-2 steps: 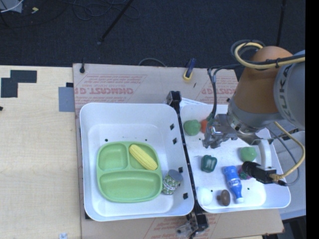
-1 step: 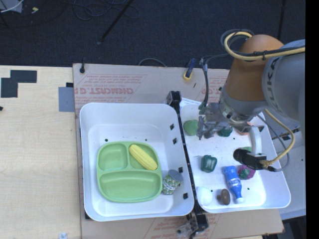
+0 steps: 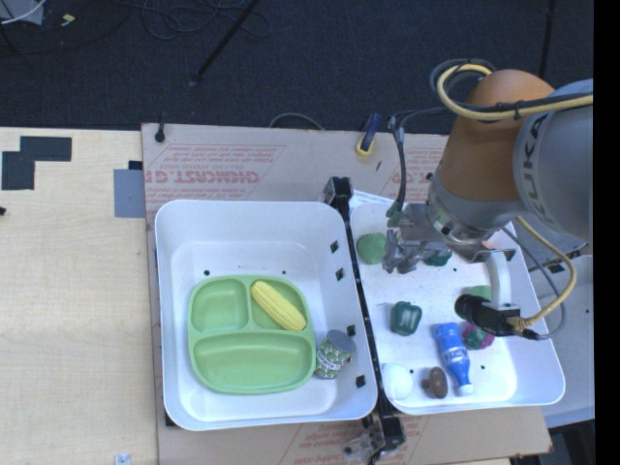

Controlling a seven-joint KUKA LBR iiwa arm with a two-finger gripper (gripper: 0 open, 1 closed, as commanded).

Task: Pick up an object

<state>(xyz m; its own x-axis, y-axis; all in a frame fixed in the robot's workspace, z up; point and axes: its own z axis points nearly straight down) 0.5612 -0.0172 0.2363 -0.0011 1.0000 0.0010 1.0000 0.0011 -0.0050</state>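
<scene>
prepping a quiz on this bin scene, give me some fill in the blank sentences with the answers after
1. The yellow corn cob lies in a compartment of the ____ divided plate.
2. The plate sits in the ____ bin of the camera view.
3. The blue bottle lies in the ____ bin.
4. The gripper hangs over the right bin beside a round ____ object.

Missing words: green; left; right; green
</scene>
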